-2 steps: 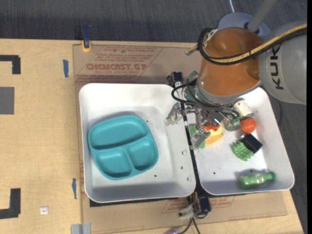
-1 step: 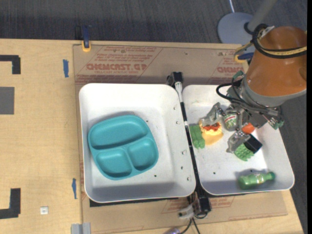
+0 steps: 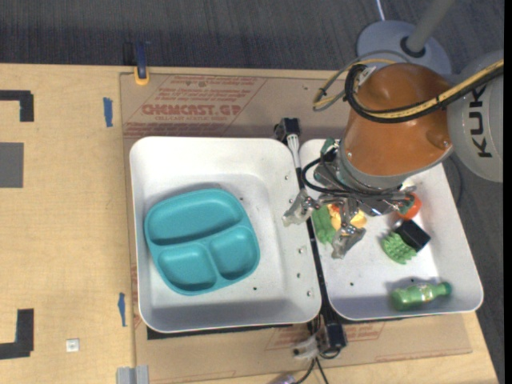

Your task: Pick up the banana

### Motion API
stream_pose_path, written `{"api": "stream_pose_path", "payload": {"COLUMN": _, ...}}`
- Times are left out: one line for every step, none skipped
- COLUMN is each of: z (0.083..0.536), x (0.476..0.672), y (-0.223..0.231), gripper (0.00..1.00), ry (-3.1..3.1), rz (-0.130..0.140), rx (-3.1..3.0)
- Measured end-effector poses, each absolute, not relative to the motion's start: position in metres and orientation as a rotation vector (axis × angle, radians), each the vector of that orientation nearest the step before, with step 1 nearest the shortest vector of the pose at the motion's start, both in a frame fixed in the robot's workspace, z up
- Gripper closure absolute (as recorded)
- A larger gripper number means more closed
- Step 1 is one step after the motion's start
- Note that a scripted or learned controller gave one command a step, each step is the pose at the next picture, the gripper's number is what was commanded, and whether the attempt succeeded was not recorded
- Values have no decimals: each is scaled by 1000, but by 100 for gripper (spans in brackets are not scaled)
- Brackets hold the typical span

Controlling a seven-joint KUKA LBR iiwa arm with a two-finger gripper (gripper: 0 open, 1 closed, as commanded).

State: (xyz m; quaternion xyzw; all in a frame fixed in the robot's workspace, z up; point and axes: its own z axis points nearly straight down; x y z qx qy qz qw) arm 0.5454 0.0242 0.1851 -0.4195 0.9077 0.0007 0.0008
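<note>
Banana [image 3: 357, 217] lies under the arm near the right bin's [image 3: 464, 214] left wall, so the gripper [image 3: 346, 229] hangs directly over it, finger state indiscernible.

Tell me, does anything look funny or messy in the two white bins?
Nothing looks spilled or broken. The teal divided plastic plate sits at a slant in the left white bin. Small toys, like a green plastic bottle lying on its side, are scattered in the right white bin.
</note>
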Motion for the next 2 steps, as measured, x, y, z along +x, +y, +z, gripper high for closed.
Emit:
{"api": "stream_pose_path", "payload": {"z": 243, "x": 563, "y": -40, "gripper": 0, "ry": 2800, "rz": -3, "rx": -1411}}
{"api": "stream_pose_path", "payload": {"z": 184, "x": 508, "y": 21, "gripper": 0, "ry": 2815, "rz": 4, "rx": -1391}}
